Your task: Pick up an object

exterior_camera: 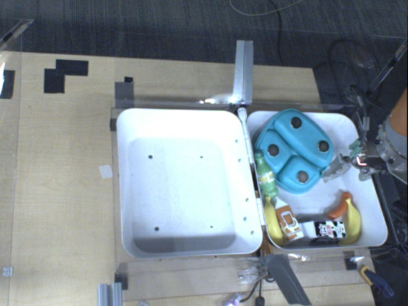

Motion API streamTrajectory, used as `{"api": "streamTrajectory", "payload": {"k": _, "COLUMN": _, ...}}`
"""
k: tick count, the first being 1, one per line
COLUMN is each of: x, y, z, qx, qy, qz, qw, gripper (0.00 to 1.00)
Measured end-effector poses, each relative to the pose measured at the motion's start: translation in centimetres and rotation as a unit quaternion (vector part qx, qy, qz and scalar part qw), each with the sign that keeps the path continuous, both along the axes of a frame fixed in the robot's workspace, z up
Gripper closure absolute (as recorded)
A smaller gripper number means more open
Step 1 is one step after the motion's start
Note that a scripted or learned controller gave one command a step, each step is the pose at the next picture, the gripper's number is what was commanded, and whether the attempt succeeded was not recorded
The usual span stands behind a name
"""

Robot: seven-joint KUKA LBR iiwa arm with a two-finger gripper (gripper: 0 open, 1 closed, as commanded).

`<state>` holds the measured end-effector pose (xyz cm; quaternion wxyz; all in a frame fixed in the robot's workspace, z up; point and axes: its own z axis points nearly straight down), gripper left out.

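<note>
The right bin (317, 199) holds several objects. A big blue three-lobed toy (294, 150) fills its far half. A green bottle (264, 178) lies along the bin's left wall. At the near end lie a yellow banana (273, 224) with an orange-brown box (291, 225) on it, a small black-and-white item (327, 229), a second yellow banana (353, 222) and an orange curved piece (342, 204). My gripper (344, 163) hovers at the bin's right side, just right of the blue toy. I see nothing held in it.
The left bin (178, 183) sits side by side with the right one, a metal post (244, 75) rising behind their shared edge. The arm (389, 152) comes in over the right bin's right rim. Cables lie on the dark floor beyond.
</note>
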<state>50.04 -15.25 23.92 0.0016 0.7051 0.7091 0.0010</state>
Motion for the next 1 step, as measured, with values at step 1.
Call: {"api": "streamTrajectory", "payload": {"k": 1, "x": 7.2, "y": -0.83, "z": -1.75, "qx": -0.001, "qy": -0.001, "qz": 0.116, "qw": 0.9933, "gripper": 0.0}}
